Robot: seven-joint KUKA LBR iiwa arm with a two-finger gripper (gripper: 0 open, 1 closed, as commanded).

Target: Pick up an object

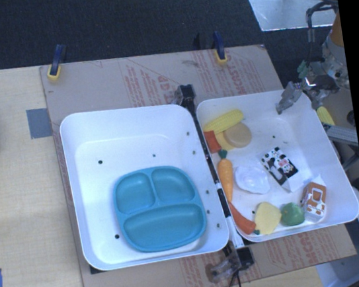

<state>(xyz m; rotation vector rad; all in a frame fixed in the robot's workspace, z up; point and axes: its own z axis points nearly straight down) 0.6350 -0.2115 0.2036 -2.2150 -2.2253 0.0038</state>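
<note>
The bench (23, 216) carries a cardboard sheet (156, 76) clamped at its far edge, and on it two shallow white bins side by side. The left bin (84, 130) holds a blue divided plate (159, 208) and nothing else of note. The right bin (311, 130) holds every candidate for the pick: a corn cob (224, 121) at the far left corner with a tan round piece (238, 135) touching it, a carrot (225, 169) along the dividing wall, a white lump (252, 179), a black-and-white patterned block (279, 165), an orange-and-white carton (314, 199), a green piece (292, 213) and a yellow piece (267, 217) near the front wall. The gripper (291, 97) stands at the far right corner of this bin, well apart from all the items; whether it is released or clenched I cannot tell, and nothing is seen in it. Risks, in my judgement: the front items lie packed and touching, so a descent there may catch two or wedge against the wall; the carrot hugs the divider, leaving little room on that side; the white lump may be soft and slip.
</note>
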